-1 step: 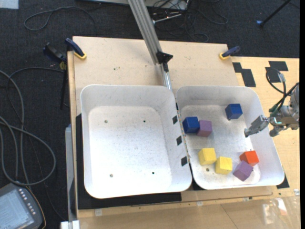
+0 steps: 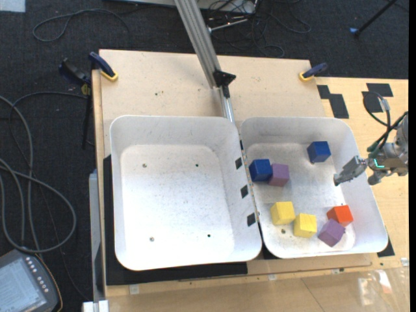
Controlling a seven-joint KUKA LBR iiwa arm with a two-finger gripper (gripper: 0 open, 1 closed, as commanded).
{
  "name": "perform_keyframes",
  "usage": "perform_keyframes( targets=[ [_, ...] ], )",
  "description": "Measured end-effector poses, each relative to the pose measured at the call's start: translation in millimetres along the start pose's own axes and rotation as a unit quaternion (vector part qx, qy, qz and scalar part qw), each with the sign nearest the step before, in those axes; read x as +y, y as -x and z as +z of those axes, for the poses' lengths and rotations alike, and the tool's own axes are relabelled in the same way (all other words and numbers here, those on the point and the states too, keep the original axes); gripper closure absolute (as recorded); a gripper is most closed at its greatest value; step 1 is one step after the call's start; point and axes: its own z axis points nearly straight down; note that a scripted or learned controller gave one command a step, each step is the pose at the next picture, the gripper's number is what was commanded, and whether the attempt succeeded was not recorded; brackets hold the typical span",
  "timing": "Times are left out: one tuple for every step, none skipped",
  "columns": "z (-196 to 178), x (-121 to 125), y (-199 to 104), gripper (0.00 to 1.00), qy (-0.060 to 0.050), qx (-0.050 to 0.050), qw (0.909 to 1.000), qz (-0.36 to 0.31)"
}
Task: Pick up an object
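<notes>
The right bin holds several small cubes. A blue cube sits near its back. Another blue cube touches a purple cube at the left. Two yellow cubes lie toward the front, with an orange cube and a second purple cube at the front right. My gripper hangs over the bin's right side, open, with nothing between its fingers. It is above and to the right of the orange cube, apart from every cube.
The left bin stands beside the right one. A metal pole slants down to the bins' shared back edge. Clamps grip the board's back corners. Cables lie on the dark floor around the bench.
</notes>
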Motion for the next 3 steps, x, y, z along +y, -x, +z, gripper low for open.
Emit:
perform_keyframes(
  targets=[
    [61,-2,-9,0.0,-0.003,0.001,1.0,0.001],
    [112,-8,-18,0.0,-0.002,0.001,1.0,0.001],
    [132,-7,-17,0.0,0.001,0.0,1.0,0.0]
  ],
)
